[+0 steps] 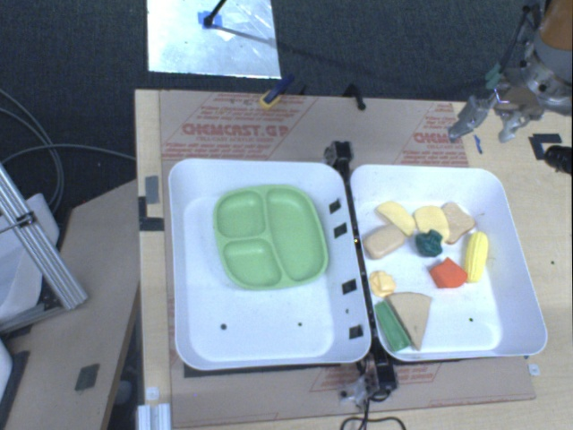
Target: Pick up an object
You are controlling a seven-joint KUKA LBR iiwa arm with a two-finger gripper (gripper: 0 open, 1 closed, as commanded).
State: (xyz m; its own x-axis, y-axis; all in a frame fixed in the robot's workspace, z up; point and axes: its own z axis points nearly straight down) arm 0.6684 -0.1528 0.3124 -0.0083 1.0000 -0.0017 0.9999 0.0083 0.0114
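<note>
Hovering above the right bin's [501, 240] far corner, the fingers [488, 125] spread wide, while the corn cob [476, 255] lies lengthwise front-to-back.

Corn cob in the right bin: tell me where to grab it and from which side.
Grip the corn across its narrow middle, from straight above. It lies flat, long axis running toward and away from the camera, with the bin floor bare on its right; the orange piece crowds its lower left.

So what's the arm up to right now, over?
Gripper open, holding nothing, above the right bin's far edge. Toy food heaped in that bin, untouched. Green divided plate in left bin. Path clear.
</note>
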